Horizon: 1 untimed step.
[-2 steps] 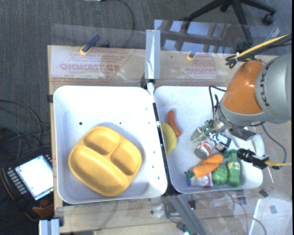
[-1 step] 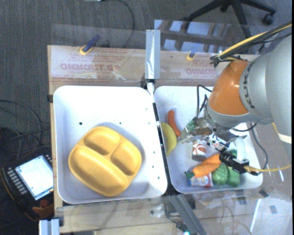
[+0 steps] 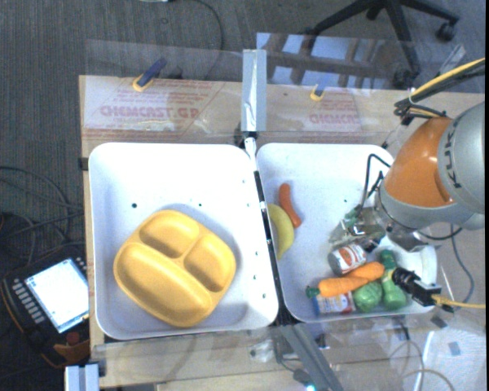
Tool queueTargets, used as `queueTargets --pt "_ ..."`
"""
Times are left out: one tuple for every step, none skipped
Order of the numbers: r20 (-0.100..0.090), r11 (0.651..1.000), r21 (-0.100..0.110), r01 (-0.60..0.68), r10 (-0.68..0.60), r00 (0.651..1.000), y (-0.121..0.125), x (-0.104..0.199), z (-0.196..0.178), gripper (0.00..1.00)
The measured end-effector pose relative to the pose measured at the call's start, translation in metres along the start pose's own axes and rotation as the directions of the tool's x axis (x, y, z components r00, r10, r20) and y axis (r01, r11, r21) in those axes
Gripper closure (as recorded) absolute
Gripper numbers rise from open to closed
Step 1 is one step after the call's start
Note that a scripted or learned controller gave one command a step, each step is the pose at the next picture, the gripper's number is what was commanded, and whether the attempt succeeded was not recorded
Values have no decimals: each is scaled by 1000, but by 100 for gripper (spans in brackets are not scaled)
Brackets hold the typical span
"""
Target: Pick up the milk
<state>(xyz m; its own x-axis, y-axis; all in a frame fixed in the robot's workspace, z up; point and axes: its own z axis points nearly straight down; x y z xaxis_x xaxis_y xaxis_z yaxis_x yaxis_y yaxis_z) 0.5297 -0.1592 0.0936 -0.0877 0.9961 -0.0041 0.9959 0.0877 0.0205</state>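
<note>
A small carton (image 3: 335,304) with a red and white label and a blue end, which looks like the milk, lies on its side at the front edge of the right bin (image 3: 326,177). An orange carrot (image 3: 352,281) rests just behind it and partly over it. My gripper (image 3: 357,228) hangs low over the right part of this bin, directly above a tin can (image 3: 348,258) and a short way behind the carton. The orange wrist band (image 3: 416,173) and grey arm hide the bin's right side. I see nothing held in the gripper.
Green toy vegetables (image 3: 381,295) lie to the right of the carton, with a white object (image 3: 420,263) behind them. A yellow fruit (image 3: 282,228) and a small orange sausage-shaped toy (image 3: 288,204) sit by the bin's left wall. The left bin (image 3: 130,169) holds a yellow divided tray (image 3: 175,265).
</note>
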Motion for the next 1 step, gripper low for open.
queueTargets --pt "0 953 -5 -304 304 953 -22 1 0 100"
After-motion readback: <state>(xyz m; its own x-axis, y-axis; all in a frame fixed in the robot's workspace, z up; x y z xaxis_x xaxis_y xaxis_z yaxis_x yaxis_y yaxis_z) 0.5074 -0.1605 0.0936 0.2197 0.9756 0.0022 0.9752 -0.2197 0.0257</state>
